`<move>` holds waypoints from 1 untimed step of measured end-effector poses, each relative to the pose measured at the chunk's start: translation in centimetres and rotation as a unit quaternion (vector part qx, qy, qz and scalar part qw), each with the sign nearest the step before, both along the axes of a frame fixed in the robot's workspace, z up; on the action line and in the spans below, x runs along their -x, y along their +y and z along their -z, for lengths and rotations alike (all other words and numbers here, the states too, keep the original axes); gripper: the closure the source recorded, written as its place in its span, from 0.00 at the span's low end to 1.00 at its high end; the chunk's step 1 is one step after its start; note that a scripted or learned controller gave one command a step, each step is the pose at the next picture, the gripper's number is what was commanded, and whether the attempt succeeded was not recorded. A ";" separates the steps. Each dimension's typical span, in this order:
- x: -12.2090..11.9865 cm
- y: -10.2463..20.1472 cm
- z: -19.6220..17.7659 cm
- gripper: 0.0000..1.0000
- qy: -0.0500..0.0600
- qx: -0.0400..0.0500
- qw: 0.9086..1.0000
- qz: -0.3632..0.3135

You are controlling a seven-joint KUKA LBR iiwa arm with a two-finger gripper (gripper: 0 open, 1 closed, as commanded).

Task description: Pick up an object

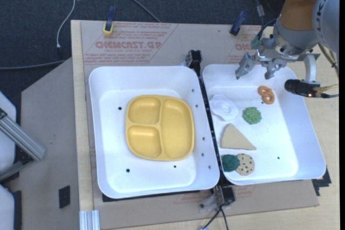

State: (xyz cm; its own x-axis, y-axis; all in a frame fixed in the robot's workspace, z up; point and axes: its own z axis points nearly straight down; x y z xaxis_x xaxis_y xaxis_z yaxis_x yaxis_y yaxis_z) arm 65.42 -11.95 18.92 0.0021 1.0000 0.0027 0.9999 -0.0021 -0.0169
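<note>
the grey two-finger gripper (260, 66) hangs over the far edge of the right shallow white bin (307, 132), its fingers spread apart with nothing between them, so no object is picked yet; that open stance suits coming down around something small

working from the near edge: a round tan cookie with dark chips (245, 164) lies touching a dark green lumpy piece (230, 162), a pairing that would likely crowd a grasp. beyond them sits a flat beige wedge like a sandwich slice (235, 138), low and probably hard to pinch. farther on, a small green broccoli-like floret (252, 115) stands apart, beside a pale white crumpled piece (223, 107) that nearly blends into the bin floor. farthest, a small brown pretzel-shaped ring (266, 95) lies just beside the gripper, seemingly the easiest candidate

the left shallow white bin (102, 132) holds a yellow three-compartment plastic tray (160, 127), centred, its compartments bare, well apart from the arm
</note>
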 end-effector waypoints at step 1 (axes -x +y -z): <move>-0.3 0.0 -1.0 0.00 -0.008 0.001 1.000 -0.001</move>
